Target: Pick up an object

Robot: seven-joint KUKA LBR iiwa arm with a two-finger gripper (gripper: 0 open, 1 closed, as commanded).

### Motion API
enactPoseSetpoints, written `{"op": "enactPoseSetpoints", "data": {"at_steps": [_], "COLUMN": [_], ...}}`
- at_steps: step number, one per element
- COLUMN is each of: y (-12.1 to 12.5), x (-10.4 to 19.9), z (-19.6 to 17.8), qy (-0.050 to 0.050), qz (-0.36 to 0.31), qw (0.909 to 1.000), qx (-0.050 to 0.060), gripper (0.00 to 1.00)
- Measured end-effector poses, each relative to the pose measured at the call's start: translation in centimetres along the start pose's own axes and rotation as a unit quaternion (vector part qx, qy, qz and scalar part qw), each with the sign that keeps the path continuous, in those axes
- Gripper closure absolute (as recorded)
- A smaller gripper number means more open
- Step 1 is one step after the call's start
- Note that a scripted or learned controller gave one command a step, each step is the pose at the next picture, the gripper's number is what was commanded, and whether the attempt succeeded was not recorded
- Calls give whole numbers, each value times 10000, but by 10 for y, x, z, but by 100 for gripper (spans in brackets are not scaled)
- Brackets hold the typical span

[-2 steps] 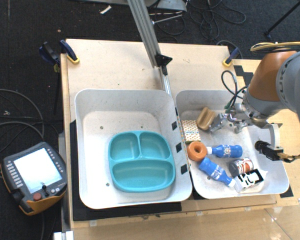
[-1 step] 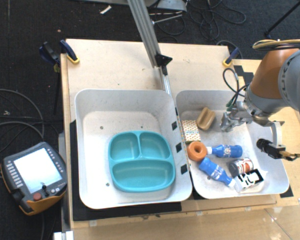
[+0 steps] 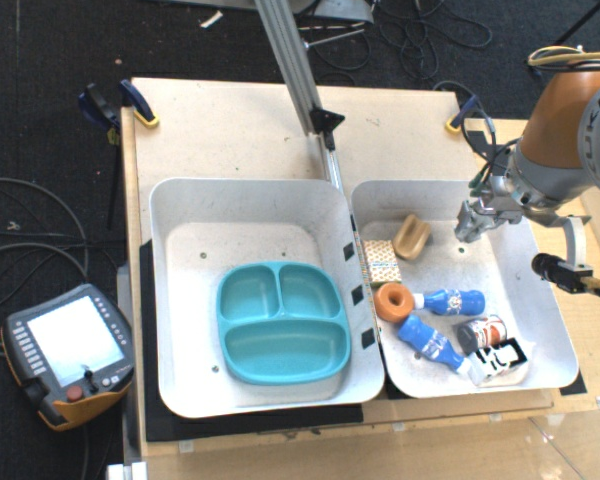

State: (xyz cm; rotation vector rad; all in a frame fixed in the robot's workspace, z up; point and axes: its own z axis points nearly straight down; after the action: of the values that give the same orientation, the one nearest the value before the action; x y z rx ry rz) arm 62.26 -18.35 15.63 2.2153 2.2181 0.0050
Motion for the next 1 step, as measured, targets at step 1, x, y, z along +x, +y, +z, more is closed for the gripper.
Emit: {"op": "enactPoseSetpoints", "data": {"at_steps": [1], "y": [3], "x": [-5], "z": [-44], "qy": [2], "qz": [0], "qw": [10000], "qx": [5], "gripper": [100]}}
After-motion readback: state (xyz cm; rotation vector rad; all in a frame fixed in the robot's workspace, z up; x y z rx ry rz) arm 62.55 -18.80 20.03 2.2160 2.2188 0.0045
